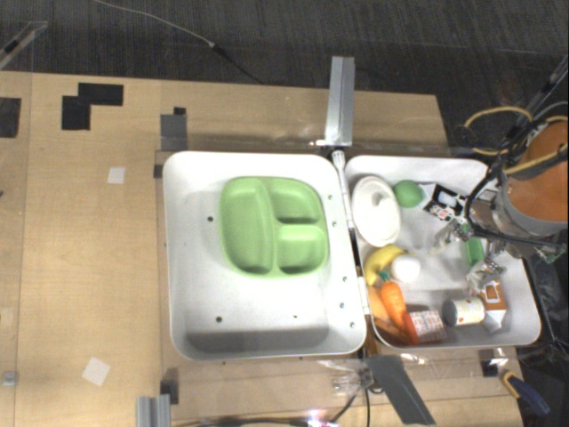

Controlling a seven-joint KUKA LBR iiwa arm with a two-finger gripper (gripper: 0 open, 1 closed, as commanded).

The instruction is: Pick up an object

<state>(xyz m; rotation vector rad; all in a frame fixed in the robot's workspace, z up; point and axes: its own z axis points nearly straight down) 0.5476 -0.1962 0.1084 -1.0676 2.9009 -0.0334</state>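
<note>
Pale wooden bench (80, 283), with dark carpet beyond its far edge. It bears two shallow white bins side by side.

Item 1: left bin (191, 327). Holds one green divided plate (271, 225), lying flat near the middle.

Item 2: right bin (526, 329). Crowded.
- Far left corner: a white bowl (375, 210), with a green ball (407, 193) just beside it on the right and a black-and-white card (442, 201) further right.
- Left wall: a banana (380, 261) touching a white egg (406, 268), and a carrot (392, 301) just near of them.
- Near edge: a printed packet (427, 323), a white tub (464, 312) on its side, and an orange-and-white carton (494, 302).

Item 3: arm, reaching in from the right with the orange band above the wrist.
- The gripper (468, 258) hangs low over the right half of the right bin.
- A small green piece (476, 249) sits right at it.
- Whether the gripper is open or closed cannot be told, nor whether the green piece is truly held or merely close by.

Step in hand, as a judgement: the grasp attempt itself, with the green piece the likeliest target.

Next move, as a judgement: a firm close on that piece, then a straight lift clear of the bin. The carton and tub lie near and could be knocked. A thing this small could slip out on the way up.
</note>
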